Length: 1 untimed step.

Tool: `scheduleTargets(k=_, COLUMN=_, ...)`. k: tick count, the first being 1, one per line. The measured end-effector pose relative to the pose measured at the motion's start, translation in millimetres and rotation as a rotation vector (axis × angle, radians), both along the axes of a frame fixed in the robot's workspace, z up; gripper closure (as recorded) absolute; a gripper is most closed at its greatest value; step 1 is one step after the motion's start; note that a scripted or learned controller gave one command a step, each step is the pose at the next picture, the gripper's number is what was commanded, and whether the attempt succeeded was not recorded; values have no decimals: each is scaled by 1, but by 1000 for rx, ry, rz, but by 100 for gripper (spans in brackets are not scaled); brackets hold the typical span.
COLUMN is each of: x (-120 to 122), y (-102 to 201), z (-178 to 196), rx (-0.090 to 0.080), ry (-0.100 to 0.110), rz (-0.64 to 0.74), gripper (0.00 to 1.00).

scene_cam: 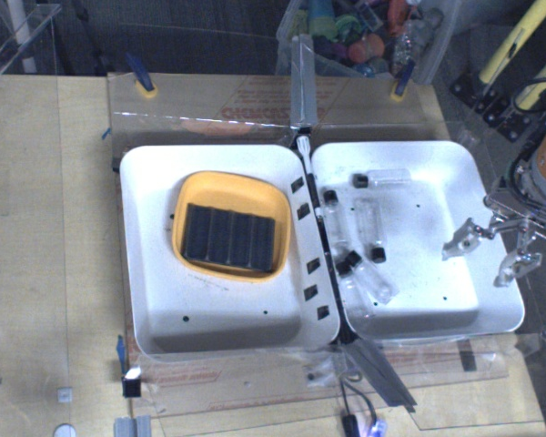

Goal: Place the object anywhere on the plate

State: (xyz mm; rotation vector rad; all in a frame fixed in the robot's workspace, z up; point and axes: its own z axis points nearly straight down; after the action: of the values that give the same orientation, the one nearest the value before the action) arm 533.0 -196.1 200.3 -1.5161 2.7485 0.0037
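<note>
A yellow plate [189, 195] sits in the left bin [146, 244]. A black, ribbed rectangular object [232, 237] lies flat on the plate and covers most of its middle. My gripper [486, 252] hovers over the right edge of the right bin [437, 162], far from the plate. It is open, its two metal fingers [459, 240] spread apart with nothing between them.
Several clear plastic pieces with black caps [350, 262] lie scattered in the left half of the right bin, one near its back [379, 180]. A divider with black tabs [309, 235] runs between the bins. A box of colourful toys [364, 16] stands behind the bench.
</note>
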Motion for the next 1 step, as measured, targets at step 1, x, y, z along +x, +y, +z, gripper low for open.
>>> scheduleTargets(k=1, x=-5, y=0, z=24, rx=0, ry=-5, rz=-65, gripper=0)
